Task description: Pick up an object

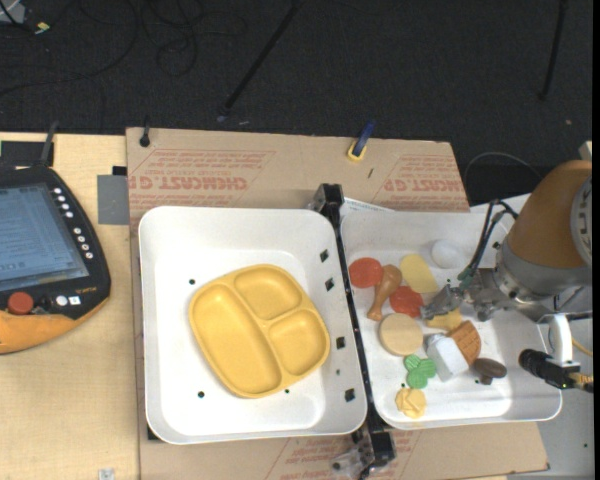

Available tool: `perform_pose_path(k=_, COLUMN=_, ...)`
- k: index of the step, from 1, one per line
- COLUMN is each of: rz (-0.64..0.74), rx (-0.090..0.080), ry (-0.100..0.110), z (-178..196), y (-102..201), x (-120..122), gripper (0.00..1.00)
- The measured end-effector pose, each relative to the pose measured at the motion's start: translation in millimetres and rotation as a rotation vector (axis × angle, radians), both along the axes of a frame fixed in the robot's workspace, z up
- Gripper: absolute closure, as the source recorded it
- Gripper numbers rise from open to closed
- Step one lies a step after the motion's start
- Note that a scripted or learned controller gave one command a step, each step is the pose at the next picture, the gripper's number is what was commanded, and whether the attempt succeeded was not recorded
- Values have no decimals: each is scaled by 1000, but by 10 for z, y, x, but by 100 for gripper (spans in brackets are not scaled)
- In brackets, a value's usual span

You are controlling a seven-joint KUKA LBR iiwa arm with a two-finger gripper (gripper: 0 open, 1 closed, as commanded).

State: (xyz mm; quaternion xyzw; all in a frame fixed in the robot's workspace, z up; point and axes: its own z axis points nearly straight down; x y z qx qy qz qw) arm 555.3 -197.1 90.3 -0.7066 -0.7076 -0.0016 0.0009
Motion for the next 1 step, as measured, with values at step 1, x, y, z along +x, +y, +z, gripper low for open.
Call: perform_pose_path(k=1, rz=-3, rx=-5, ry=-9, z=153, y=-31, x=24, gripper=100)
